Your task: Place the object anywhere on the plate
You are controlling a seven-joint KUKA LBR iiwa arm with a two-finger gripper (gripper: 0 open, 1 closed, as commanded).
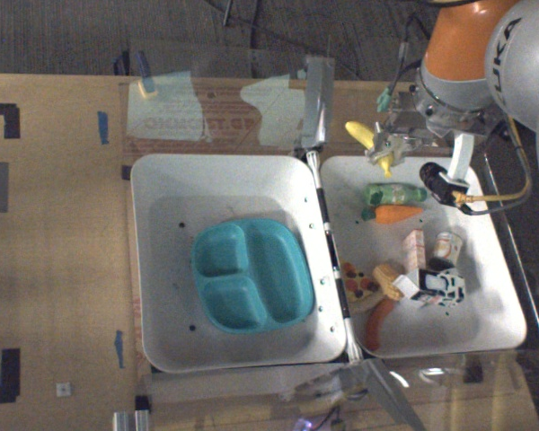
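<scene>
1. The arm (485, 43) reaches in from the upper right, its orange band above the far end of the right bin (503, 321).
2. The gripper (384, 155) hangs over that bin's far left corner, and a yellow banana (363, 136) sits between its fingers, one end poking out to the upper left.
3. The teal plate (251, 275) lies in the middle of the left bin (162, 196); it has three compartments and nothing lies on it.
4. The banana is well apart from the plate, past the divider between the bins.
5. In the right bin, a green bottle (395, 193) lies just beside an orange carrot (398, 215).
6. Nearer the front lie a pizza slice (359, 283), a sausage (380, 321), a small carton (415, 250), a cup (446, 243) and a black-and-white box (442, 286), clustered close together.
</scene>
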